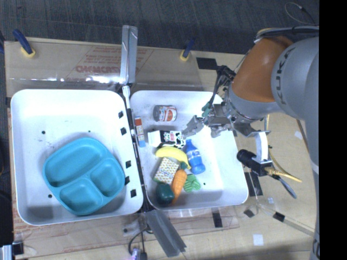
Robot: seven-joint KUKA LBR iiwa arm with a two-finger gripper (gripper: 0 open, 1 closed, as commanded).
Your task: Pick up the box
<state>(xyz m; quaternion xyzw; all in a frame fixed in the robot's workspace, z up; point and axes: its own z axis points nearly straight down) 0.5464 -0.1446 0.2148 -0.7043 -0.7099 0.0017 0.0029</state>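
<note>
Hovering: pincer (191, 128) just right of box (172, 138).

One camera hangs fixed above the bench (162, 58) and looks down at a slant, far enough back to take in both white bins whole. The left bin (21, 145) sits toward the left of the picture and the right bin (230, 191) near the middle, with dark floor beyond the bench's far edge. The arm (282, 75) reaches in from the right side.
</note>
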